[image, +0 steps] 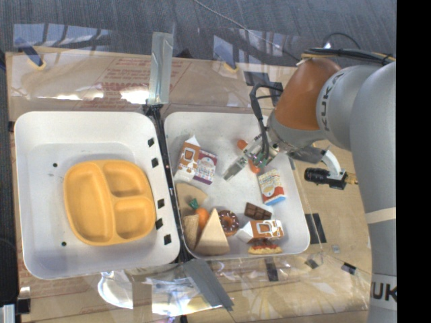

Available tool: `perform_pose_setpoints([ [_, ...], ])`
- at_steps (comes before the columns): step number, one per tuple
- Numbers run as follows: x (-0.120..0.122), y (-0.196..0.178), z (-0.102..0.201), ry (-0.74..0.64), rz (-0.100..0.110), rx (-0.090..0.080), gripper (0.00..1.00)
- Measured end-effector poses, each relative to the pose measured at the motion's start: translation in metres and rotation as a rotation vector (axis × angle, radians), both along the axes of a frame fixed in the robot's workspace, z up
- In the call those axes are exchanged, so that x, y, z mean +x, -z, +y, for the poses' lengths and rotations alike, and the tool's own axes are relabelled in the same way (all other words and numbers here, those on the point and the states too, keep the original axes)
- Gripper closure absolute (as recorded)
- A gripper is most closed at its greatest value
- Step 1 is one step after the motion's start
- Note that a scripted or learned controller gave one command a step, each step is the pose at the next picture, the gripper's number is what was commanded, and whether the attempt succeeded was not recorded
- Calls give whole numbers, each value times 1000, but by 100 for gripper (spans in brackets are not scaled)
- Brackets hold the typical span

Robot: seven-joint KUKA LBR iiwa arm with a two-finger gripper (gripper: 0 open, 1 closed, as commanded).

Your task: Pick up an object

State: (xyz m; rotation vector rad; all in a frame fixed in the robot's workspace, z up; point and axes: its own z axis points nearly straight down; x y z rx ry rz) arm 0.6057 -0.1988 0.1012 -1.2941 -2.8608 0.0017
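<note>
gripper (pixel 250 160) low in right bin (pixel 296 214), fingers spread, nothing btwn them. small carton (pixel 271 186) just below-right of it, orange bit (pixel 242 143) just above. risk: crowded toys, fingers close on air or nudge carton.

Two white bins (pixel 34 133) sit on the counter (pixel 87 79), one at nine o'clock, the other (pixel 222 123) at centre. One yellow tray (pixel 108 200) with three compartments lies in the nine o'clock bin.

The centre bin holds:
- three cartons: one (pixel 197 163) at twelve o'clock, one (pixel 271 186) at three o'clock, one (pixel 264 230) at five o'clock;
- one cheese wedge (pixel 213 234) at six o'clock;
- one doughnut (pixel 229 221) beside it;
- one chocolate piece (pixel 257 212);
- one small orange bit (pixel 242 143) at one o'clock;
- one carrot (pixel 201 217), as far as the pile at seven o'clock lets me tell.

One arm (pixel 350 113) with one claw (pixel 250 159).
</note>
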Motion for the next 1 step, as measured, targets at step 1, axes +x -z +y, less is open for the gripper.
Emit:
perform_pose_setpoints([
  [1, 25, 7, 24, 205, -6, -1, 0],
])
